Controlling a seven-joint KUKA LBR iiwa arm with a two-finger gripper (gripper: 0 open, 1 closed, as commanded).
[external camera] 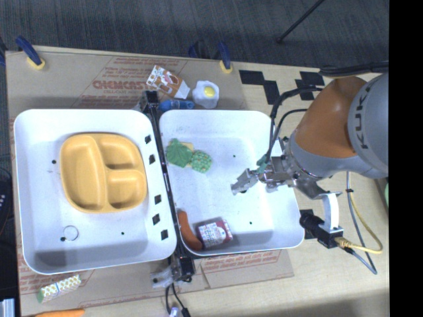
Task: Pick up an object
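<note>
Camera view shows the arm's metal hand (246,182) hovering over the bare floor of the right white bin (225,125), fingers seemingly spread and pinching nothing, so I judge the reach is beginning and must next descend onto the nearby bumpy green plastic toy (188,155) at the bin's left.

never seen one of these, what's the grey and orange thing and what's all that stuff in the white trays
It is a robot arm, filmed from one camera above the bench, reaching in from the right. Its claw hangs over the right tray with nothing visibly in it. That tray holds a green toy, an orange toy and a small dark packet. The left tray holds a yellow divided plate. A few small packets lie outside on the bench. The job is to pick something up.
</note>
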